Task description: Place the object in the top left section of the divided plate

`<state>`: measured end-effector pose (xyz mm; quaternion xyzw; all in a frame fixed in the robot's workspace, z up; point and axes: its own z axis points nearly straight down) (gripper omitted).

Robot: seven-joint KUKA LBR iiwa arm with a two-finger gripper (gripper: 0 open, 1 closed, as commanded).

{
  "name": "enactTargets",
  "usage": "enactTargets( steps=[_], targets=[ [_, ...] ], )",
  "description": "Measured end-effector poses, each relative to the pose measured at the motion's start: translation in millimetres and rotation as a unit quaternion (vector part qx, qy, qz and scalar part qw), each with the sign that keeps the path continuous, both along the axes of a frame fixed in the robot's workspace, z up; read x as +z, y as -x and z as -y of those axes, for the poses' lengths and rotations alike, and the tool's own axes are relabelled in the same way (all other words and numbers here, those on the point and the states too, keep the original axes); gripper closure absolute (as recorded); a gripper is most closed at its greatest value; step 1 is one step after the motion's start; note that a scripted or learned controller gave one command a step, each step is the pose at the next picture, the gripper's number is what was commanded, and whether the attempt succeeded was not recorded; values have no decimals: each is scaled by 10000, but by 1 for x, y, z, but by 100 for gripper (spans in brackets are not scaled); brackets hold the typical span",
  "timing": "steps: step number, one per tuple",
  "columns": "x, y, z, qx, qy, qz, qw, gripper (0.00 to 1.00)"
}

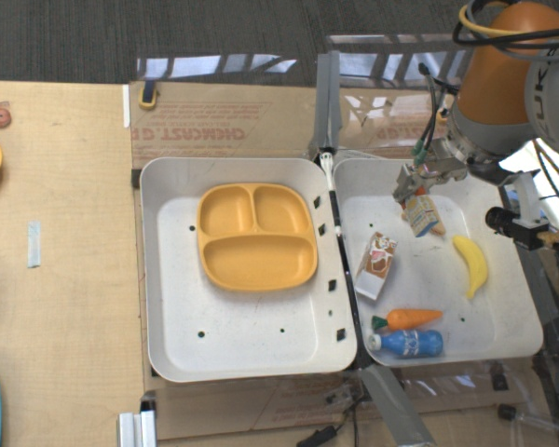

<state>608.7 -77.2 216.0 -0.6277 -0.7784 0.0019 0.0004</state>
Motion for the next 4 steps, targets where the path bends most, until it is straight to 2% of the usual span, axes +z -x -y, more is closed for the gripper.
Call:
enactTargets(
  steps=[1,2,3,4],
  targets=[
    [49,-15,-92,172,-4,12,9999,100],
    [47,-25,-159,1063,-5,9,9943,100],
    [18,-51,-215,2134,-7,13,9770,100],
    [-2,-41,-259,3136,-10,5,9495,100]
  ],
)
